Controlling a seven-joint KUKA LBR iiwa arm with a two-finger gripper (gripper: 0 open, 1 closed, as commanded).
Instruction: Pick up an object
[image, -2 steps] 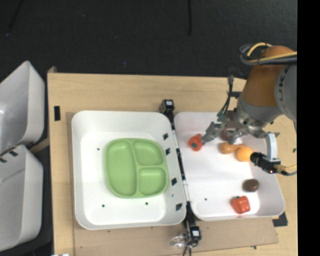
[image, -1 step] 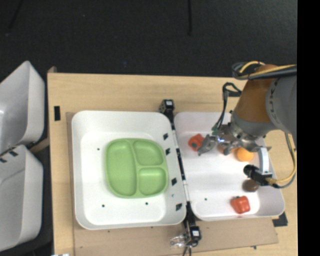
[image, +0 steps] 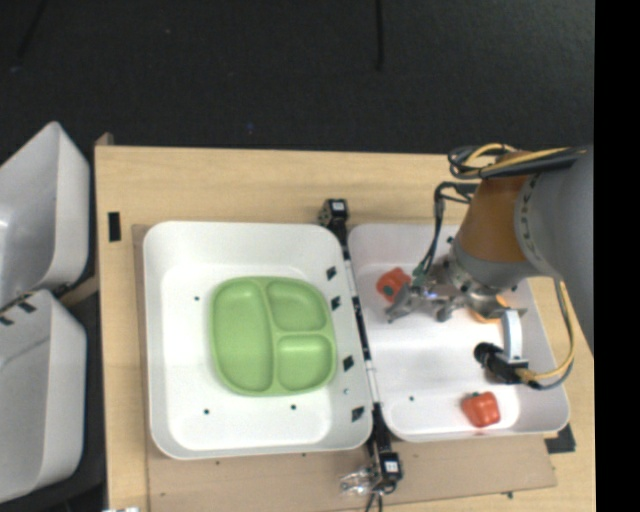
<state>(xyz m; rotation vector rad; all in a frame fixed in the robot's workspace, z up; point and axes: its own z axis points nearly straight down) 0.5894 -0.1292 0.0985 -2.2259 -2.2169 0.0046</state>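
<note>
The gripper (image: 420, 298) is seen low in the right bin (image: 440, 390), but its parts blur together, so its state cannot be told. An orange-red block (image: 392, 283) lies just beside it, partly hidden. A second, rounded red piece (image: 481, 408) rests near the front edge. A smooth green divided plate (image: 270, 335) is set in the left bin (image: 180, 400).

A small red-orange object (image: 392, 283) is lying in the right bin (image: 430, 400), in its upper left part, close to the wall that the two bins are sharing. Its right side is partly hidden, so its exact shape is not clear. A second red object (image: 481, 408), a little rounded and blocky, is sitting near the bin's lower right corner, well apart from the first.
</note>
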